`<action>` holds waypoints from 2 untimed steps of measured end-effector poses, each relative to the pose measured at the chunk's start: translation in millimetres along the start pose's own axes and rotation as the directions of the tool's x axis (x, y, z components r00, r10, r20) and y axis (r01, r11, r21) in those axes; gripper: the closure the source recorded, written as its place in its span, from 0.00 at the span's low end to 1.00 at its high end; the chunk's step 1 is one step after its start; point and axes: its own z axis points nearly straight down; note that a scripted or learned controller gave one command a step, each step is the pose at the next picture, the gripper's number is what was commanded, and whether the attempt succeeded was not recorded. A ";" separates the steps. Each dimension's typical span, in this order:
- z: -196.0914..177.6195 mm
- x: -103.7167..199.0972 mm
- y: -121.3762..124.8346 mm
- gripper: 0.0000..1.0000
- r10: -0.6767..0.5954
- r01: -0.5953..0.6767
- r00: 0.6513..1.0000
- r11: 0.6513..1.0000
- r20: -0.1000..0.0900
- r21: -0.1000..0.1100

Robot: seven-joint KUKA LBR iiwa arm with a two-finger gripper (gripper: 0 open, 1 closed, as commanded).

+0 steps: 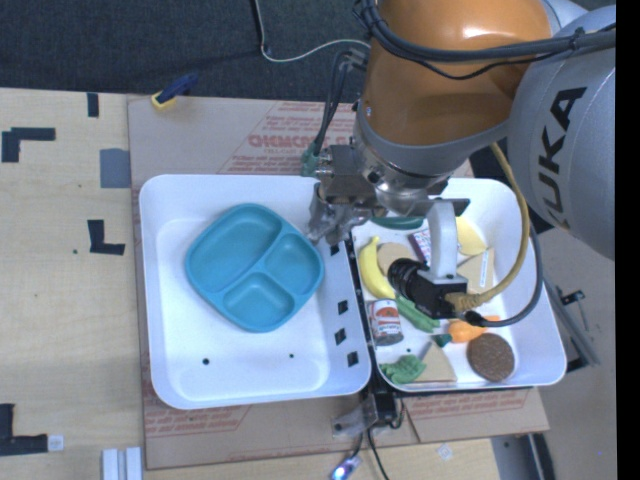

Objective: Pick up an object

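Orange band on my arm hangs above my gripper, open or closed I cannot tell; I'm reaching, and next I must grab the banana just beside it.

1. We see two white bins: the left bin and the right bin, side by side.
2. Both rest on a cardboard sheet.
3. A thin cable crosses the dark background.

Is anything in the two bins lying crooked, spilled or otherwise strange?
Nothing looks spilled or broken. The blue divided plate lies turned at an angle in the left bin. The right bin holds a crowded pile, including a banana.
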 end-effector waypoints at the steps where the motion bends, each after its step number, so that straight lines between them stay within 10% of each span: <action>1: -6.7 0.9 1.4 1.00 -0.002 0.002 1.000 1.000 0.005 0.007; 2: -13.4 1.8 2.8 1.00 -0.004 0.004 1.000 1.000 0.009 0.014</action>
